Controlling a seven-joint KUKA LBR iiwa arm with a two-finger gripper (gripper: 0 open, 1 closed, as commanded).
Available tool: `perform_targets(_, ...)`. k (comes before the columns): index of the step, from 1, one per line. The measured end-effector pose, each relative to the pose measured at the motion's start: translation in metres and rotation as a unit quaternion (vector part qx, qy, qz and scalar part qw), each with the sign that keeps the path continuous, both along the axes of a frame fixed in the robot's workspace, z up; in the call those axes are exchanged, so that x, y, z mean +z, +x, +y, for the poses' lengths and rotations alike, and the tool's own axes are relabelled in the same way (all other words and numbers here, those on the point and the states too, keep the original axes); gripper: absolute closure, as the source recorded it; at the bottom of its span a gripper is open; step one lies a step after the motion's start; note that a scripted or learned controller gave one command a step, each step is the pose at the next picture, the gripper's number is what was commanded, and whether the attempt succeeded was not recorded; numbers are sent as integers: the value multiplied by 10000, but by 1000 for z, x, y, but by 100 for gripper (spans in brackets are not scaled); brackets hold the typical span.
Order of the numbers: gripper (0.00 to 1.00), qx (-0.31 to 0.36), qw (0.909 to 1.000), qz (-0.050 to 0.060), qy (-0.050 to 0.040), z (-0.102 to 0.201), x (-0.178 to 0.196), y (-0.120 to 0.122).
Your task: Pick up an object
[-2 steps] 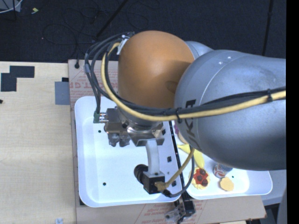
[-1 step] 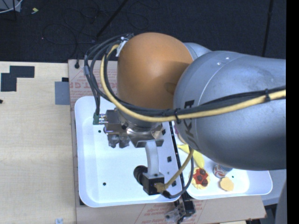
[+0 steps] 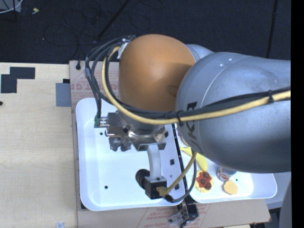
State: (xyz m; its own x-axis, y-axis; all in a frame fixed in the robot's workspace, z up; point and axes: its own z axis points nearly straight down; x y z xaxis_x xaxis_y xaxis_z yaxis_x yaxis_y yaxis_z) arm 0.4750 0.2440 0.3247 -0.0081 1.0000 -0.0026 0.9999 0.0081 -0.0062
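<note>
Camera view, items as I count them from the remote desk:

Arm [image 3: 237, 113], one; grey, with its orange band [image 3: 152, 70] swelling across the upper middle; it reaches in from the right and hides much of both bins.

Gripper [image 3: 124, 144], one; it hangs over the upper part of the left bin; I cannot tell whether the claw is apart or together, and I see nothing in it.

Bins, two; the left bin [image 3: 109, 170] shows a bare white floor below the gripper; of the right bin [image 3: 259, 186] I see the near corner below the arm.

Objects for picking, four, all in the right bin's near-left corner, well apart from the gripper: one yellow piece [image 3: 201, 161], long, partly under the arm; one red-and-orange piece [image 3: 204, 181] just below it; one red-and-white round piece [image 3: 223, 174], half hidden by the arm; one orange disc [image 3: 231, 188] just beside it, nearer the camera.

Cardboard sheet [image 3: 223, 213], one, under both bins; bench [image 3: 33, 151], one, pale wood, to the left.
</note>
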Motion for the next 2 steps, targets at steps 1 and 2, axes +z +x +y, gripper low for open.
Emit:
perform_targets(1,100,12,10000,3,0,0,-1,0)
perform_targets(2,100,15,10000,6,-2,0,-3,0)
